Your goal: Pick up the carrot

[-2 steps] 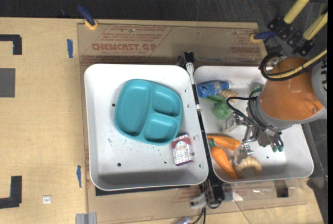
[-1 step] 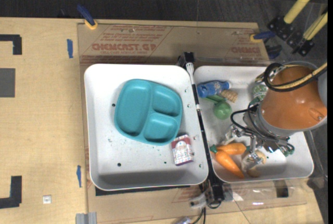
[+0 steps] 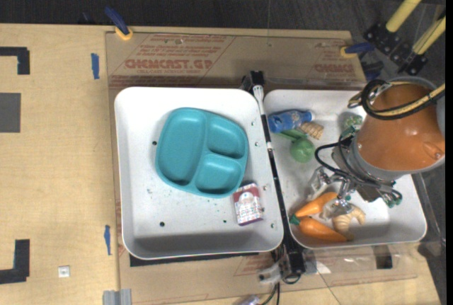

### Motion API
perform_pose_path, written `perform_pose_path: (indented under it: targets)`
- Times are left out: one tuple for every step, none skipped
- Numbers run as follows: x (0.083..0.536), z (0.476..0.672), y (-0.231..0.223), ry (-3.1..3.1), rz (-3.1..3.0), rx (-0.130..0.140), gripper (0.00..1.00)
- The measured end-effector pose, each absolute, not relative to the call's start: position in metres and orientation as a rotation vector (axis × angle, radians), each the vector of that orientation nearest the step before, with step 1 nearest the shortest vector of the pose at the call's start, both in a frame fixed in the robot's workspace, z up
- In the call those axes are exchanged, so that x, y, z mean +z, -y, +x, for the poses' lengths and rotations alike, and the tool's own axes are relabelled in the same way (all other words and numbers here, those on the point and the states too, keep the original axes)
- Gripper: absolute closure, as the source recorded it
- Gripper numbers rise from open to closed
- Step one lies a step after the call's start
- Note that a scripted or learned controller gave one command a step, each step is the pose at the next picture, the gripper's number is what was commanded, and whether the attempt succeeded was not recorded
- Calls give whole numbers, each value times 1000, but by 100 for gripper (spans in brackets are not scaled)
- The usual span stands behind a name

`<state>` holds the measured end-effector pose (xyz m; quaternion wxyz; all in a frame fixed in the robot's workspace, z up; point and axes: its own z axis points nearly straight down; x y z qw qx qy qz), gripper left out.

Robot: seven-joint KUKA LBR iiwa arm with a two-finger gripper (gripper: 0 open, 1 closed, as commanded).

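An orange carrot (image 3: 318, 228) lies at the front left of the right bin (image 3: 410, 229), its green end pointing left. A second orange piece (image 3: 311, 209) lies just above it, running up under my gripper. My gripper (image 3: 334, 195) hangs low over that spot, right above the orange pieces and next to a tan lumpy item (image 3: 345, 219). The arm's orange band (image 3: 396, 134) covers the middle right of the bin.
In the right bin's back part lie a blue bottle (image 3: 290, 119), a tan ridged piece (image 3: 313, 130) and a green round item (image 3: 302, 150). The left bin (image 3: 134, 176) holds a teal divided plate (image 3: 202, 151) and a small red-and-white packet (image 3: 247, 206).
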<state>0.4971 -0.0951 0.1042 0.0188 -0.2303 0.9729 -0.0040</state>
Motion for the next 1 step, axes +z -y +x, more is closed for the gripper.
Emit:
perform_pose_path:
  targets:
    - [206,557,46,-3017,-818,-1,100]
